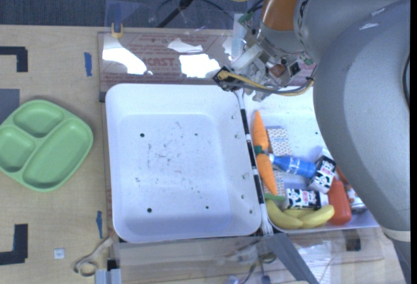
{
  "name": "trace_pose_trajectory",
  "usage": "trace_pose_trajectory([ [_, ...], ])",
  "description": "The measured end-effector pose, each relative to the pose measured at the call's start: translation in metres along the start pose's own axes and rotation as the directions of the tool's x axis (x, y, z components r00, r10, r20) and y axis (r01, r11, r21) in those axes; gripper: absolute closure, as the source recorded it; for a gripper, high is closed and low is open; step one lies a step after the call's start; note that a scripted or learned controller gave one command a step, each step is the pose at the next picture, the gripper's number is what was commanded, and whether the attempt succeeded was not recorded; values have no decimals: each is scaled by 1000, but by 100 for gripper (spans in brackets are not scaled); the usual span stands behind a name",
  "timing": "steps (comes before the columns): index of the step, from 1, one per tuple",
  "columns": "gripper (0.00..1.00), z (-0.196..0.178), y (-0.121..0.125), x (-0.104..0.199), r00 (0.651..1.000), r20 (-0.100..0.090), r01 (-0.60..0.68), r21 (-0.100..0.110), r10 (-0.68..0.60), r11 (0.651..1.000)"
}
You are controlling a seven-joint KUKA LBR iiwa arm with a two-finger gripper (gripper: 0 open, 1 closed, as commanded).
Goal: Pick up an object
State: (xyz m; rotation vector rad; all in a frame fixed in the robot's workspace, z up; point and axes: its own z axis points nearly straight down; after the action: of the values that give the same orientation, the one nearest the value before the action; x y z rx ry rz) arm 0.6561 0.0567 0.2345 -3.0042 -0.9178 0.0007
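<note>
Gripper (264, 73) hangs upper centre-right, over top edge of right bin (294, 113), prob. lining up a descent; grip state: can't tell. Targets, e.g. carrot (260, 146) & banana (301, 217), crowd the bin's lower part.
</note>
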Motion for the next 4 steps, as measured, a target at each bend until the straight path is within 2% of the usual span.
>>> trace_pose_trajectory([
  [1, 100, -8, -48, -20, 996, 2, 86, 3, -86, 996],
  [2, 100, 22, -50, -1, 968, -1, -250, 1, 250, 968],
  [4, 100, 2, -49, -1, 967, -4, -255, 3, 255, 967],
])
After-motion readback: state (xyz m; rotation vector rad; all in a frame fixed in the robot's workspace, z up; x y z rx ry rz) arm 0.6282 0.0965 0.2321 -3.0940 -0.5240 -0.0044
